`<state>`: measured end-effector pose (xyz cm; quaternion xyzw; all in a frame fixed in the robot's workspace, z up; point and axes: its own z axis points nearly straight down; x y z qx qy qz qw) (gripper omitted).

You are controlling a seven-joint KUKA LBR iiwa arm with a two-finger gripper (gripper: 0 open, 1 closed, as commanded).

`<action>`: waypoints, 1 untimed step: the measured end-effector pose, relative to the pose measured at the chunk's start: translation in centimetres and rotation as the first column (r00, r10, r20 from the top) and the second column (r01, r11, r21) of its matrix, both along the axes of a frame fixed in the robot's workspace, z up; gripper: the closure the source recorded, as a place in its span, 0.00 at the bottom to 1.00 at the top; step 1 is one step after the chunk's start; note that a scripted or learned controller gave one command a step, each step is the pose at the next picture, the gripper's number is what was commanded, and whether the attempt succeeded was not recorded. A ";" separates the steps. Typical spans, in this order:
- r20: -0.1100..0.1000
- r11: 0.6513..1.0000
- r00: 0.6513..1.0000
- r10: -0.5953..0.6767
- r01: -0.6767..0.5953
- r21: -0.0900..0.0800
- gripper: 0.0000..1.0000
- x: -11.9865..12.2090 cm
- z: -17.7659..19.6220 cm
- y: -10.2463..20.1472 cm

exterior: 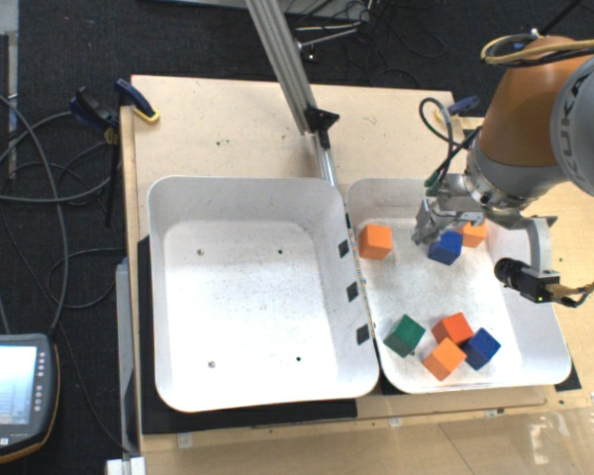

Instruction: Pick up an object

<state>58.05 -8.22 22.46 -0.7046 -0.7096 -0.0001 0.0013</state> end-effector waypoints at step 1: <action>0.002 1.000 1.000 0.001 -0.001 0.000 1.00 -1.3 1.1 5.5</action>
